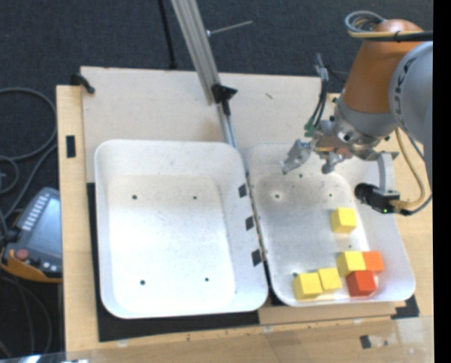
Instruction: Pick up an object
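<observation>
Claw (315, 159) of my arm hung over the far part of the right bin (286, 203), and its two fingers stood apart with nothing between them. So I judged the task was only at its beginning: no object was lifted, none was touched, and the whole pick was left to do.

All the objects I could choose lay well apart from the claw, toward the near side of the same bin. One yellow cube (344, 218) sat alone in the middle of the right half. Nearer to the front rim there was a small group: two yellow blocks (317, 282) touching each other, another yellow cube (352, 262) just beside them, and two orange blocks (364, 275), one partly behind the other. I could not tell if some of them were stacked or only pressed side by side.

The blocks looked solid, with flat faces and clear edges, matte in colour, perhaps wood or foam; this I could not decide. Such shapes should suit a two-finger grip, and the lonely cube seemed to me the easiest. Both bins were shallow, white, with rounded corners and a speckled, slightly dirty floor. The left bin (165, 225) showed a few dark dots. Under them the bench (135, 97) was pale board, and a metal rail (199, 44) rose behind.
</observation>
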### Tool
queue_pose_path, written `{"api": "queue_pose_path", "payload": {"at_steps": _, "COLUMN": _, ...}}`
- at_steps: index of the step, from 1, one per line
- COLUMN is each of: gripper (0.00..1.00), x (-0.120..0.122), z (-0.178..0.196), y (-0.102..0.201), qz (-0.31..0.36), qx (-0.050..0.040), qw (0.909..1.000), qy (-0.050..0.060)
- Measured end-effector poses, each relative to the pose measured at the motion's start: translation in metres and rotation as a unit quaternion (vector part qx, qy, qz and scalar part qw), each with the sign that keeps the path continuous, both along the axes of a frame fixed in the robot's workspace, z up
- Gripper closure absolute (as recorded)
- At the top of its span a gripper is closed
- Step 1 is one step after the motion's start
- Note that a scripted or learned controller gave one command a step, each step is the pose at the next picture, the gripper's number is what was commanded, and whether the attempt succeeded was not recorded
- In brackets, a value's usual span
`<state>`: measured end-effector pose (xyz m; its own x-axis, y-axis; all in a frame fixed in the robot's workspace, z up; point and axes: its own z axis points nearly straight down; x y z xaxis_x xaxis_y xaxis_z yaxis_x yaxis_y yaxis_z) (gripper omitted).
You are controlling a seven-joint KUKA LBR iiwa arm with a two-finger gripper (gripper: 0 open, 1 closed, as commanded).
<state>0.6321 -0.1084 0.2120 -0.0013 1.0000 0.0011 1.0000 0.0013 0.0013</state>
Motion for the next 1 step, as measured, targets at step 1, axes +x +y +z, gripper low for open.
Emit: {"api": "queue_pose_path", "payload": {"at_steps": 1, "gripper": 0.0, "x": -0.0176, "z": -0.008, "y": -0.0745, "qz": -0.004, "qx": -0.0026, "qw": 1.0, "qy": 0.001}}
